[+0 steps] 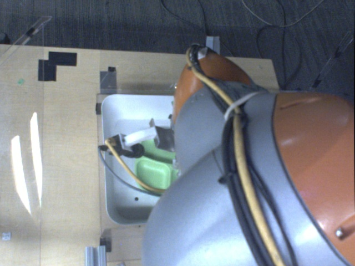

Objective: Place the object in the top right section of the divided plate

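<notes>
My arm (249, 176) leans over the white bin (119, 204), gripper (162, 137) beside a pale green block (153, 172); I cannot tell its grip

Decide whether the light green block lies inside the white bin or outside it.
Inside. The green block lies on the floor of the bin, within its white walls; the grey arm covers its right edge.

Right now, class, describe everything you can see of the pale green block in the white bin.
The pale green block is a smooth, rounded-cornered slab, plastic-looking, lying flat on the floor of the white bin. Its right side is hidden under the grey arm. A darker green piece lies just above it; whether they touch is unclear.
</notes>
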Available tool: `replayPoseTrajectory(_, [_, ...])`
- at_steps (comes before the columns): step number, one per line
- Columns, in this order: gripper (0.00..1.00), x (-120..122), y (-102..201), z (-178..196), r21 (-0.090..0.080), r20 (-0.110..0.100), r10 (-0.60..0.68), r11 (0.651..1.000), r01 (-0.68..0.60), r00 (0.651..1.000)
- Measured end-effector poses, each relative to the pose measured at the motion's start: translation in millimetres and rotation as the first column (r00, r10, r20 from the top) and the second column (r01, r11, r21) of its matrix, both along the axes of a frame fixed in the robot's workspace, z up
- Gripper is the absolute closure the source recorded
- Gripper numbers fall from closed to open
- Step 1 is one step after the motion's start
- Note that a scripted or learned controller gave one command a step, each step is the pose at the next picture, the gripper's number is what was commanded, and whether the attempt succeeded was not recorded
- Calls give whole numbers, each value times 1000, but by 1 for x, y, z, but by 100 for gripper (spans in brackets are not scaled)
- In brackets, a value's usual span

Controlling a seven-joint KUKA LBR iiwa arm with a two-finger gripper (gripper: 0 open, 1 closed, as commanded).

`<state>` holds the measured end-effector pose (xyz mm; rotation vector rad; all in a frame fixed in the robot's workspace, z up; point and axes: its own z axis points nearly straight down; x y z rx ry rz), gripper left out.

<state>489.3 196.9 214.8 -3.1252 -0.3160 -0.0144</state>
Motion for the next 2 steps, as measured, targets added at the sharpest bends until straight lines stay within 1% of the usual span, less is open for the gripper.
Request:
replayPoseTrajectory(1, [100,2,0,11,0,6,2,1000,-2,1000])
replayPoseTrajectory(2, [100,-3,-15,-13,-2,-9,22,1000,-22,1000])
